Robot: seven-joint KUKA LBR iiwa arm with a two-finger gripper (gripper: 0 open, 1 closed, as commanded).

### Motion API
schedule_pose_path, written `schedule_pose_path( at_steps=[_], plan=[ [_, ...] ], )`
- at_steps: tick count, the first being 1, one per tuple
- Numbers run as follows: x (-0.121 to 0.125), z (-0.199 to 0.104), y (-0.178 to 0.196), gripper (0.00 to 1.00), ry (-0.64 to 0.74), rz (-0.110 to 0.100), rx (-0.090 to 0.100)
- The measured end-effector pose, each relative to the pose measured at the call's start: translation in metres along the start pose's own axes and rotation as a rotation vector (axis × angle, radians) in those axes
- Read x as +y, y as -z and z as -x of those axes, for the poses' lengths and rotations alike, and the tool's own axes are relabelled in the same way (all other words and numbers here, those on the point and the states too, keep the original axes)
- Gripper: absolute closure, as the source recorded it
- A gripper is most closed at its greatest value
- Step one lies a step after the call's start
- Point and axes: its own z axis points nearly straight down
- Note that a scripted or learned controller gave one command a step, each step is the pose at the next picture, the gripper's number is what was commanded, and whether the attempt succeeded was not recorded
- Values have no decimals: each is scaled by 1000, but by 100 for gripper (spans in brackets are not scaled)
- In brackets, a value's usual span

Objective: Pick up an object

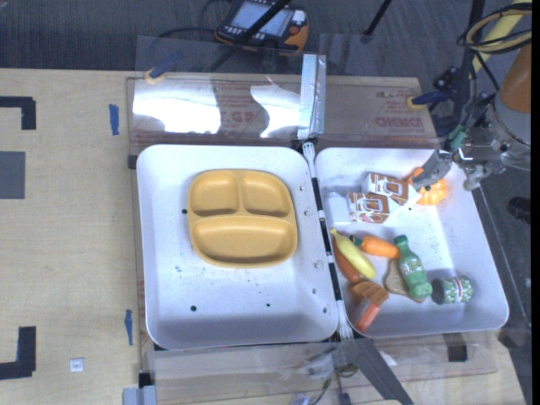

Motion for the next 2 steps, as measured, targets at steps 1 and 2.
schedule_pose_path(
  at_steps=[1, 2],
  plan=[
    [-6, -18, 26, 0, -14, 6, -3],
    [-40, -21, -95, 0, -110, 2, -1]
  ],
)
